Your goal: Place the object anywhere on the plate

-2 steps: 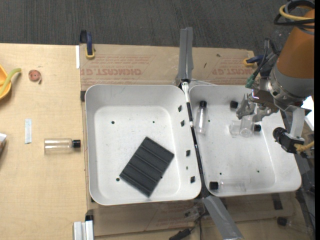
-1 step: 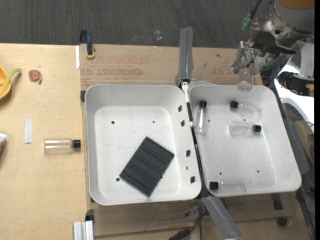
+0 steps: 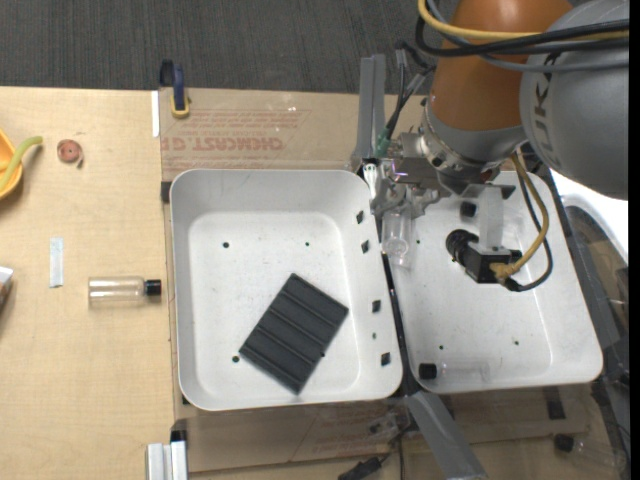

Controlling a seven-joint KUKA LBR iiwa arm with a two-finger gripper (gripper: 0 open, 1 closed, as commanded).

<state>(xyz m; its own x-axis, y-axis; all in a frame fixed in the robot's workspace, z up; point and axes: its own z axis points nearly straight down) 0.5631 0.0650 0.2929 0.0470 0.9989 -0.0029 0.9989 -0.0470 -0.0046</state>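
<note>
One dark ridged plate (image 3: 294,331) lies down-left of my tool (image 3: 396,230), long axis diagonal; tool maybe grasping something clear, can't tell.

Two bins side by side on the desk (image 3: 90,368): ridged plate (image 3: 294,332) inside the left bin (image 3: 190,268), gripper (image 3: 395,223) over the right bin's (image 3: 520,358) near-left edge. Small bottle (image 3: 122,288) left of both.

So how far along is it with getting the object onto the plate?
Nothing looks done: the dark ridged plate in the left bin bears nothing. The gripper hangs at the left edge of the right bin; whether it holds anything is unclear. Placing remains.
</note>
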